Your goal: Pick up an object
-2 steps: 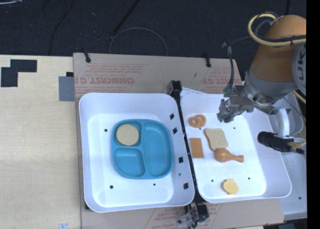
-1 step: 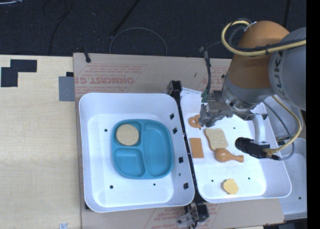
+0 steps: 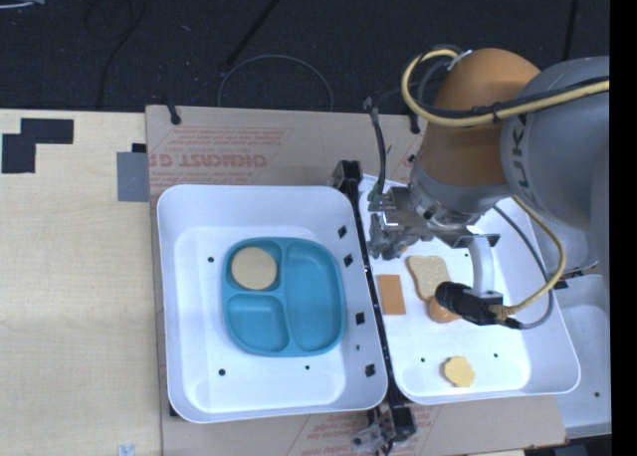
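My arm (image 3: pixel 478 135) comes in from the right of the frame and bends down over the right bin (image 3: pixel 542 369). My gripper (image 3: pixel 398 225) hangs low at that bin's upper left corner, close to the divide between the two bins. From this angle I cannot tell whether my jaws are parted or closed, and nothing shows between them.

Just below my gripper lies an orange slab (image 3: pixel 392 294) on the bin floor. Beside it, to the right, is a toast slice (image 3: pixel 428 273), and a yellow piece (image 3: pixel 459 371) sits lower, near the bin's bottom edge.

The left bin (image 3: pixel 189 364) holds a blue tray (image 3: pixel 289 300), with a tan disc (image 3: pixel 253 268) in its upper left compartment.
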{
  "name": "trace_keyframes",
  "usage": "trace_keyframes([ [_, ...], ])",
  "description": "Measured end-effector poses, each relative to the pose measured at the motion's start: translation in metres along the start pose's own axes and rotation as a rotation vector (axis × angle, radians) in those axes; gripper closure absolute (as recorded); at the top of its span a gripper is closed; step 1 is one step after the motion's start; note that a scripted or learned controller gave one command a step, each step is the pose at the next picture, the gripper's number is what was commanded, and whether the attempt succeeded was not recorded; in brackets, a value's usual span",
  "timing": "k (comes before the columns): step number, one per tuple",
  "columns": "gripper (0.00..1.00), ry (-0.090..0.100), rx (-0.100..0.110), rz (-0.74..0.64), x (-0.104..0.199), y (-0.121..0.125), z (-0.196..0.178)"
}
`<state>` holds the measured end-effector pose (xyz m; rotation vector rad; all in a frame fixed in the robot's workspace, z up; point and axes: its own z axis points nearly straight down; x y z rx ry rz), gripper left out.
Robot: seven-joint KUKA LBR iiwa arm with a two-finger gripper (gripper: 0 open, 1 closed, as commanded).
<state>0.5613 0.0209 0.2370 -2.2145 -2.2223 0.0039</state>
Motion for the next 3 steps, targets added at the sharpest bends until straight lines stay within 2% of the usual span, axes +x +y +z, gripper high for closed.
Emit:
trace_keyframes([
  [2, 1.00, 0.000, -0.001, -0.001, 0.089, -0.015, 0.003],
  [3, 0.00, -0.002, -0.001, 0.002, 0.088, -0.015, 0.003],
])
